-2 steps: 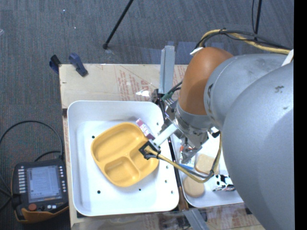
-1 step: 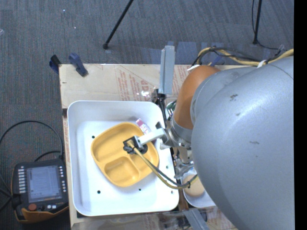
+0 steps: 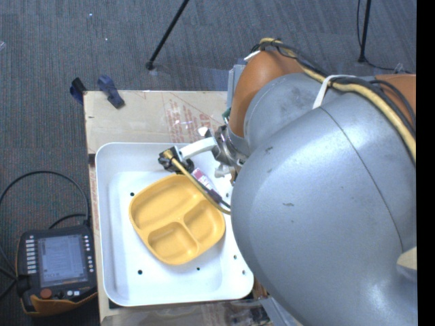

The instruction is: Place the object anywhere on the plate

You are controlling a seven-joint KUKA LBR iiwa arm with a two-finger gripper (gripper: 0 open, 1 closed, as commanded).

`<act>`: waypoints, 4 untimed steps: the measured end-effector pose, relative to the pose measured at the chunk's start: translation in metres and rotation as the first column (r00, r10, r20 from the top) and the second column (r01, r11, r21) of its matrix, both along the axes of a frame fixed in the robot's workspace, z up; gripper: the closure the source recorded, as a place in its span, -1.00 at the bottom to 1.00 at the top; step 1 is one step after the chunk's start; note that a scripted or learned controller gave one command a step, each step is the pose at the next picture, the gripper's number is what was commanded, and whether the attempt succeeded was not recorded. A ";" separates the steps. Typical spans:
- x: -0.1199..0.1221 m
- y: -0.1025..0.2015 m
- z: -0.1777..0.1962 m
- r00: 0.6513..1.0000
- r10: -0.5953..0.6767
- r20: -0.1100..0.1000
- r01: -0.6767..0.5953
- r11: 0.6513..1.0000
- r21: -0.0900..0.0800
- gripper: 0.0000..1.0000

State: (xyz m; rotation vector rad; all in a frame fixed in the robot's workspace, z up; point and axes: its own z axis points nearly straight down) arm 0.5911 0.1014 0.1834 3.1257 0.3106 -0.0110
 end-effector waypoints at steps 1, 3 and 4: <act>0.044 0.013 -0.033 0.997 0.080 0.000 -0.080 0.997 0.000 -1.00; -0.011 -0.026 0.138 1.000 0.000 0.000 0.000 1.000 -0.003 -1.00; -0.055 -0.051 0.055 1.000 0.006 -0.003 -0.006 1.000 -0.001 -1.00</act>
